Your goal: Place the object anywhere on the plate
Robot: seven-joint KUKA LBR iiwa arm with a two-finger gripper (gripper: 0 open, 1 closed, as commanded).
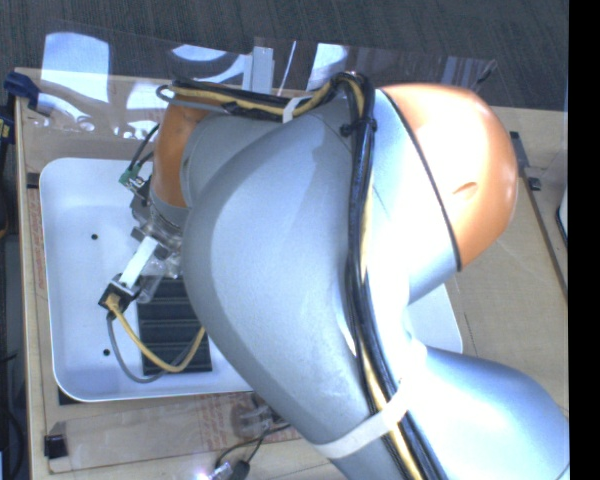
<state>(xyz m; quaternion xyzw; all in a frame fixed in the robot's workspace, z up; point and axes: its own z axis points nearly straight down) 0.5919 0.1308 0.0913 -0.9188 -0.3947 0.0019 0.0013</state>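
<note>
Well, from where I stand, the grey arm [310,298] leans far over the left bin [65,258] and covers much of it. The claw [156,236] hangs low over the middle of that bin. Whether it is wide or narrow I cannot tell, because the arm hides its end. Just on the near side of it, a dark ribbed slab [170,323] lies flat on the bin floor, with its right side under the arm. I take this slab for the task's thing, though I am not sure. It looks stiff, thin and rather light. Lying so flat, it offers little height to seize, so I would take it across its left, free part.
</note>
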